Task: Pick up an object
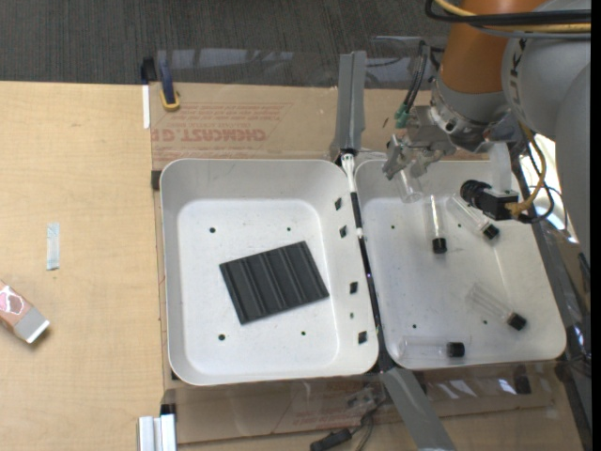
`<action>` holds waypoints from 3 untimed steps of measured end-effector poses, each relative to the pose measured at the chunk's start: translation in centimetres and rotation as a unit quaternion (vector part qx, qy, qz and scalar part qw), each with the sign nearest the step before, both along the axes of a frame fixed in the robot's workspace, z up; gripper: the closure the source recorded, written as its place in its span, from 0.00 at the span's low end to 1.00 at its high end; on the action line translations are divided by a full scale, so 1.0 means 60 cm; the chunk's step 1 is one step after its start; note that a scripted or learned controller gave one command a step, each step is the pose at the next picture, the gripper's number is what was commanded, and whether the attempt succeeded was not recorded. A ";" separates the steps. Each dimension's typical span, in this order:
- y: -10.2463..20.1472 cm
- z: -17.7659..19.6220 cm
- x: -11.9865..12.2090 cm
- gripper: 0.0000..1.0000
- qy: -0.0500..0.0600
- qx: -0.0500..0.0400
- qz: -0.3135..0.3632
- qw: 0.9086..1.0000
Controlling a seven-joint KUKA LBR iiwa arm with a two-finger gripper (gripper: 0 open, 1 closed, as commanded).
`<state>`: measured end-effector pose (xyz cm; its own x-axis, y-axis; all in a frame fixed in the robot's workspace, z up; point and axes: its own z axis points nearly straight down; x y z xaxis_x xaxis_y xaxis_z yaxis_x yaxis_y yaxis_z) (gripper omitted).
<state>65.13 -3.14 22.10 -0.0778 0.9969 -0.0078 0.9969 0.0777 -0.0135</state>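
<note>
My gripper (404,169) hangs over the far left corner of the right bin (535,346). It is open, with nothing between its fingers. Several clear tubes with black caps lie in that bin. One tube (437,222) lies just in front of the gripper, and a second tube (476,218) lies to its right. A third tube (490,302) rests nearer the front right, and a fourth tube (441,350) lies along the front wall. In the left bin (174,252), a black ribbed mat (274,282) lies flat at a slant.
A raised divider (362,242) with black clips separates the two bins. Black and yellow cables (512,200) trail from the wrist over the right bin's far side. On the bench to the left lie a small grey strip (52,247) and a pink-and-white block (21,313).
</note>
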 end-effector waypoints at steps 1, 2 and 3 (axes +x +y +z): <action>0.000 0.011 0.000 1.00 0.002 -0.001 0.001 1.000; -0.001 0.021 0.001 1.00 0.003 -0.002 0.002 1.000; 0.005 0.004 0.012 1.00 -0.004 0.003 -0.032 0.999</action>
<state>65.85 -2.87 22.33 -0.0129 0.9999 -0.0017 0.9999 0.0129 -0.0052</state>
